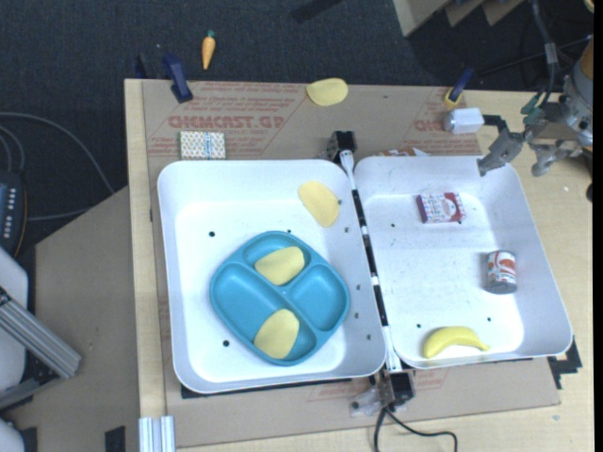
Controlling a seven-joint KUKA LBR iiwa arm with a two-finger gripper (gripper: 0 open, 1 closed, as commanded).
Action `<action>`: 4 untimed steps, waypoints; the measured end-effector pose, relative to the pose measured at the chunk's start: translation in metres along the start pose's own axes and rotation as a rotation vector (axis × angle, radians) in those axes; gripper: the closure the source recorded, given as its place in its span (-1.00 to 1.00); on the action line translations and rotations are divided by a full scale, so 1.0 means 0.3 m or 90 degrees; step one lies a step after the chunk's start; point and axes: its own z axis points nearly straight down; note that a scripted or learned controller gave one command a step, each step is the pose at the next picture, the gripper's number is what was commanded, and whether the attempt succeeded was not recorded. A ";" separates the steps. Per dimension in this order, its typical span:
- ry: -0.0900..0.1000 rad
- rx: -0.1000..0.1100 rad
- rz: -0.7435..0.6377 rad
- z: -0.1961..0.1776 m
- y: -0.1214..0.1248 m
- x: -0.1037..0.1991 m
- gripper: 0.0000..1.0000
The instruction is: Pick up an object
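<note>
The right bin [542,252] holds a red-and-white packet [440,207], a small red-and-white can [501,271] and a yellow banana [454,342] near its front edge. In the left bin [188,224] lies a blue divided plate [316,299] carrying two yellow pieces [280,265] [277,332], with a third yellow piece [319,202] behind it. My gripper [518,161] hovers at the right bin's far right corner, open, its two fingers spread with nothing between them. It is well behind the packet and the can.
On the bench behind the bins lie a yellow lump [327,91], a patterned pad [203,144], a blue clamp [176,78], a white block [464,120] and another blue clamp [459,85]. A toy carrot [208,50] lies on the dark floor.
</note>
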 end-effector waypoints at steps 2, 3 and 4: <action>0.001 0.002 -0.001 0.590 0.149 0.077 -1.00; -0.001 -0.001 -0.001 0.552 0.153 0.076 1.00; 0.001 0.001 -0.001 0.509 0.078 0.303 1.00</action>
